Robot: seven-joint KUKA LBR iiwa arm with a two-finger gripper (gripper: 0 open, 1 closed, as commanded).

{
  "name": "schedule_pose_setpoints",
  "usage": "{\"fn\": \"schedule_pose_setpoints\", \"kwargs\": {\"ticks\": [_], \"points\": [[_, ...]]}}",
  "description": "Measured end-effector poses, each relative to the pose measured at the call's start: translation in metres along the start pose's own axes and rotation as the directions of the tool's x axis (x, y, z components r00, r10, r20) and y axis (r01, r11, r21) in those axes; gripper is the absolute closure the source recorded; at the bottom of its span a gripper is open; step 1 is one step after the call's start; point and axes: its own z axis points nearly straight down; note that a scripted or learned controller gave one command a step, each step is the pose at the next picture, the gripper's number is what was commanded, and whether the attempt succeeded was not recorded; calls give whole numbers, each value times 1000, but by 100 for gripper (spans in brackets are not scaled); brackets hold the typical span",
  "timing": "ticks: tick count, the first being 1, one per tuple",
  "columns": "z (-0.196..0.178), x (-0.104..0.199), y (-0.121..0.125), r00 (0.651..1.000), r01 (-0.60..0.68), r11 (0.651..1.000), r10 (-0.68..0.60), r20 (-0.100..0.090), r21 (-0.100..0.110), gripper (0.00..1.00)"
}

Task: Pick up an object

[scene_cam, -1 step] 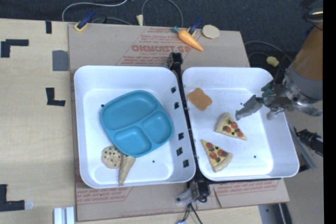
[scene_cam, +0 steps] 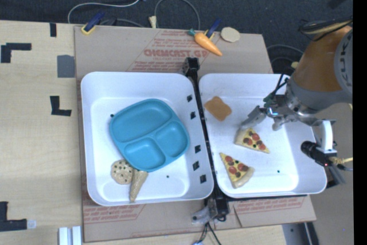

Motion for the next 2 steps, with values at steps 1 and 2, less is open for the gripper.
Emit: {"fn": "schedule_pose_setpoints", "kwargs": {"ticks": [1, 2], "points": [[74, 21, 31, 1000, 1, 1000, -1, 1, -5, 0], [85, 53, 80, 1000, 2, 1000, -2, 2, -9, 0]]}}
